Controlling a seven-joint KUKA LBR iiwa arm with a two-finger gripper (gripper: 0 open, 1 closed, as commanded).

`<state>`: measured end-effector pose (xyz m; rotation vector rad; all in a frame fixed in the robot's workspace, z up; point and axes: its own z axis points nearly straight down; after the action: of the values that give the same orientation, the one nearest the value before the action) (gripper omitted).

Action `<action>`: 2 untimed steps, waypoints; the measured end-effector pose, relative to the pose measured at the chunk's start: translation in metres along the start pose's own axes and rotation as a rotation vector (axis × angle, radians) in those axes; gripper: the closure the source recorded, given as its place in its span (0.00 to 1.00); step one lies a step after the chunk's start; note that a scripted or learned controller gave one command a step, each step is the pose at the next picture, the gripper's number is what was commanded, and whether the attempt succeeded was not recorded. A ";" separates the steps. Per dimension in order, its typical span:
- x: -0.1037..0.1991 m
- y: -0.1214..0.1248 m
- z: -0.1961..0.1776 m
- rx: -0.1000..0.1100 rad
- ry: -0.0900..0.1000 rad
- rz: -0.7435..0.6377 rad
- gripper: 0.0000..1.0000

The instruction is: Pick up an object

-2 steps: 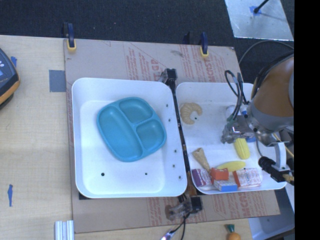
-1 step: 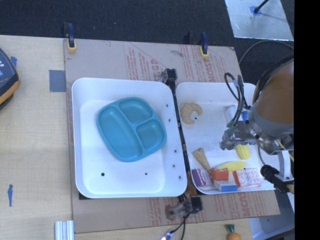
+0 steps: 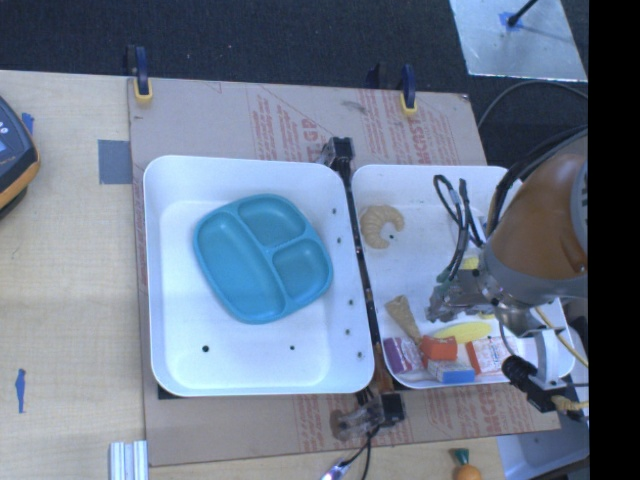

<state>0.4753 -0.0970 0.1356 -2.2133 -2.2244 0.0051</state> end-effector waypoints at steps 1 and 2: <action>-0.001 0.000 -0.009 -0.003 -0.001 0.002 1.00; -0.030 0.000 -0.053 -0.003 0.000 0.002 1.00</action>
<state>0.4761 -0.1269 0.1881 -2.2174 -2.2234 0.0023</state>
